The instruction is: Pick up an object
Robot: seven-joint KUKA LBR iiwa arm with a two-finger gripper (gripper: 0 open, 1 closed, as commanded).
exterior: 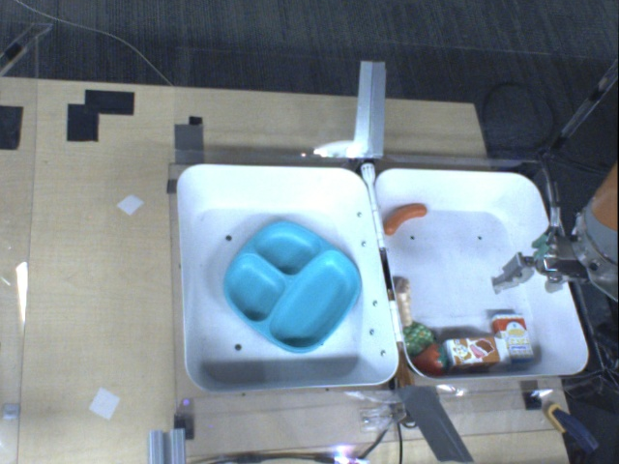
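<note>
The two-finger gripper (513, 274) is hovering released at the right of the frame, grasping nothing, while the small orange plastic sausage (404, 217), probably light, stiff and slippery, is lying upper-centre, best pinched mid-length.

no readable text, packaging labels blurred

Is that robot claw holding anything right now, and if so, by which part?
Nothing is held. The gripper hangs over bare floor of the right bin, apart from the sausage and the small carton.
</note>
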